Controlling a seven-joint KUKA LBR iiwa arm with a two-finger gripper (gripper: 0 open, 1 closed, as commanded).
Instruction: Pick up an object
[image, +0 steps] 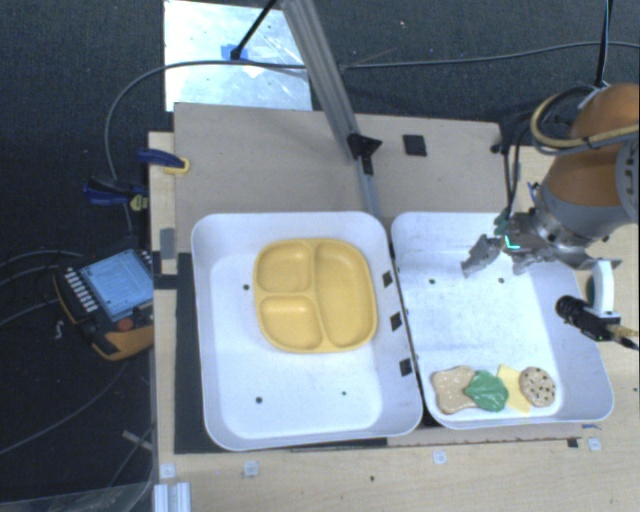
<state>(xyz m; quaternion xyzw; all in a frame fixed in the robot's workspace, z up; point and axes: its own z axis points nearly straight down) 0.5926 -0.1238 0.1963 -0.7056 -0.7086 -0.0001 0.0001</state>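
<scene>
Four small flat items lay in a row along the right bin's (560, 300) near edge: a tan bread-shaped piece (451, 388), a green leafy piece (487, 391) overlapping it, a yellow slice (513, 384), and a speckled cookie (538, 385).

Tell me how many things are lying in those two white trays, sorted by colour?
Yellow: 2, the divided plate and a small wedge.
Tan: 2, a bread-like slice and a speckled cookie.
Green: 1, a leafy piece.
Total: 5.
</scene>
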